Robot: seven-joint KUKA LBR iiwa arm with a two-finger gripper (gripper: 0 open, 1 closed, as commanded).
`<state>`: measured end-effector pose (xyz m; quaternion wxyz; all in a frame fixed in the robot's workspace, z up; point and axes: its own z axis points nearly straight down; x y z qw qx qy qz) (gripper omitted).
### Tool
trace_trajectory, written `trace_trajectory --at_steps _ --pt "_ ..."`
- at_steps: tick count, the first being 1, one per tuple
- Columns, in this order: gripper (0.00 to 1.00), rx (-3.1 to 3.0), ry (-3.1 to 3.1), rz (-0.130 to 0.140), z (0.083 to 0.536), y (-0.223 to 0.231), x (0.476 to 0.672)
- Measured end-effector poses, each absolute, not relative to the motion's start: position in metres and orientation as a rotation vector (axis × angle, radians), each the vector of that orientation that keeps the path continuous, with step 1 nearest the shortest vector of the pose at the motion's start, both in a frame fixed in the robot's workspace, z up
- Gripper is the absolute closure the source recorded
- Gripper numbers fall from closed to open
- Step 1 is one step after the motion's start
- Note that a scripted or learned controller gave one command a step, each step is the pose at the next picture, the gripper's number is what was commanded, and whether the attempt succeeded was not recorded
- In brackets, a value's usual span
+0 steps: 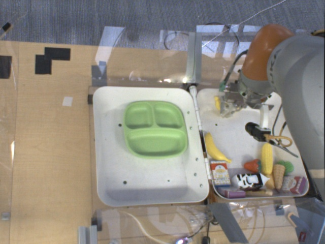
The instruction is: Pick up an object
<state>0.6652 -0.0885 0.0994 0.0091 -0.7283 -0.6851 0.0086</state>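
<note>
Down at the far left corner of the right bin, gripper low over a small yellow object just to its left, apparently touching, though impossible to tell from here how the pincer stands or whether anything is caught. Nearer and to the right, a banana by the bin's left wall, a corn cob, an ice-cream cone and a small carton. Off left, a green divided plate in the left bin.

Tool fingers hidden; arm cropped right.
</note>
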Motion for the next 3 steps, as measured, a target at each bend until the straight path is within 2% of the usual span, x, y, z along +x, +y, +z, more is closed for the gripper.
trace_trajectory --at_steps 1,2,3 --pt "0.00 -2.277 -2.145 0.018 0.101 -0.088 0.667" --pt "0.00 -2.297 -2.155 -0.015 0.090 -0.083 0.609" --pt "1.00 -2.300 -2.157 -0.030 0.104 -0.081 0.612"
